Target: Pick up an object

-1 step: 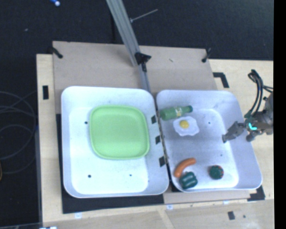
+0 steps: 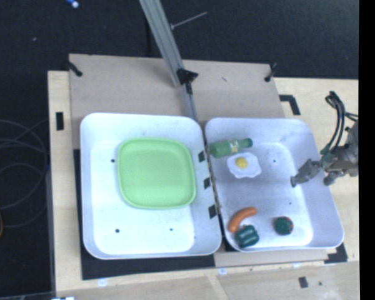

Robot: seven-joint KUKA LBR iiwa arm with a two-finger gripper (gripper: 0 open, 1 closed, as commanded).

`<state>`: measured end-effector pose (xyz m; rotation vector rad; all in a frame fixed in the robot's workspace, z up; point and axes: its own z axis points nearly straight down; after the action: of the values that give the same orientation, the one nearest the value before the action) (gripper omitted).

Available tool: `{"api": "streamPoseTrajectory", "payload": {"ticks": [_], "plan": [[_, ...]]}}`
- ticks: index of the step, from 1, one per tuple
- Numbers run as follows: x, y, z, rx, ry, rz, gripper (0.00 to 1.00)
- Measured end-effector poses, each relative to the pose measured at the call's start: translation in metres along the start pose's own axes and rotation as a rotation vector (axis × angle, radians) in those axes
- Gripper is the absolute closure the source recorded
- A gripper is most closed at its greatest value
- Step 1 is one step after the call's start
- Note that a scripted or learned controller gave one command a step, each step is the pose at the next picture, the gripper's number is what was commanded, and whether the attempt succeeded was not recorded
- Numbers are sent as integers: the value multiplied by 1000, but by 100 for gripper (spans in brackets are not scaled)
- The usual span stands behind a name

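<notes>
- In the right bin (image 2: 312, 230), nearest the camera at about 6 o'clock, a green pepper (image 2: 247, 235) lies just beside an orange sausage (image 2: 242, 217); a dark green round vegetable (image 2: 284, 225) sits near them toward 5 o'clock.
- At mid-depth the gripper (image 2: 312, 170) hovers at the bin's 3 o'clock rim; whether its fingers are spread or closed, I cannot tell.
- A fried egg (image 2: 243, 165) lies at centre, a green bottle (image 2: 230, 147) at 11 o'clock.
- The left bin (image 2: 100, 230) holds a green plate (image 2: 156, 172).
</notes>
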<state>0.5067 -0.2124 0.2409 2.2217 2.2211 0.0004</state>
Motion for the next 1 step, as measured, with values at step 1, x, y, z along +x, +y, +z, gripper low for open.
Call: {"api": "streamPoseTrajectory", "payload": {"ticks": [1], "plan": [[7, -6, 47, 3, 1, 0, 0]]}}
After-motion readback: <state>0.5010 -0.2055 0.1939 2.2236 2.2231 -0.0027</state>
